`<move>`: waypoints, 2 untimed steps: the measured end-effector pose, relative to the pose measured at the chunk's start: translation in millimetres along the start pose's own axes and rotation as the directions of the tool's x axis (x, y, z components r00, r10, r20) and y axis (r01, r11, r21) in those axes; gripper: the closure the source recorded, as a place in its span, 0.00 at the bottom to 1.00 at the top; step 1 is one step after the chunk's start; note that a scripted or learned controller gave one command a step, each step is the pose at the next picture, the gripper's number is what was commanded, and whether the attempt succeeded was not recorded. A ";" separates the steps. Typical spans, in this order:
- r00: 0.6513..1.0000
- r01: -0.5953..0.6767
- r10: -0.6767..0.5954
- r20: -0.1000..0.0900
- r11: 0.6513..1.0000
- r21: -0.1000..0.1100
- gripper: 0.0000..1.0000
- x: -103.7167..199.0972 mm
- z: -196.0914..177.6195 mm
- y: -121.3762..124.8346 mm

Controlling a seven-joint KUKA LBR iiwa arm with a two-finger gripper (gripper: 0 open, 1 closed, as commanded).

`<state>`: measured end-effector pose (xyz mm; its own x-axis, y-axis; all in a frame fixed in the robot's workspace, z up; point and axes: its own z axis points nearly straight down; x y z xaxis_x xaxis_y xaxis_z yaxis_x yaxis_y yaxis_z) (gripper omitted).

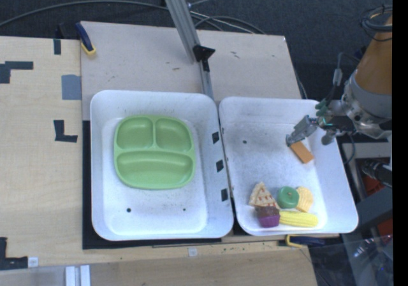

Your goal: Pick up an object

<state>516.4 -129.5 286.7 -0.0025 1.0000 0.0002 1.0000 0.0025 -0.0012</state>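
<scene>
- The gripper (305, 133) hangs over the upper right part of the right bin (255, 116), coming in from the grey arm (373, 97) with its orange band.
- Its two fingers point down and to the left, and whether they are parted or closed I cannot tell from here.
- Just below the jaws, so near that it may be touching them, lies an orange block (301, 152) on the bin floor, tilted; nothing shows it to be between the fingers.
- Further below the jaws, at the near edge of the same bin, sits a huddle of toy food: a pizza slice (260, 195), a purple piece (268, 216) just under it, a green round piece (288, 197), a yellow corn cob (298, 219) lying flat, and a yellow-orange piece (306, 198) to the right of the green one.
- Well to the left of the jaws is the left bin (105, 151), which holds a green divided plate (154, 152) with three compartments.
- Up and to the left of the jaws, a grey metal pole (178, 7) slants across the bench (255, 62) to the seam between the bins.
</scene>
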 end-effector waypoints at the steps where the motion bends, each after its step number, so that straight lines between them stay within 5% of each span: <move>1: 1.000 0.000 0.000 0.000 1.000 0.000 0.00 -0.1 -0.1 0.0; 2: 1.000 -0.001 0.001 0.000 1.000 0.005 0.00 4.6 44.5 2.5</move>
<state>518.8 -124.9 242.2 -0.0012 1.0000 0.0004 1.0000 0.0012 -0.0058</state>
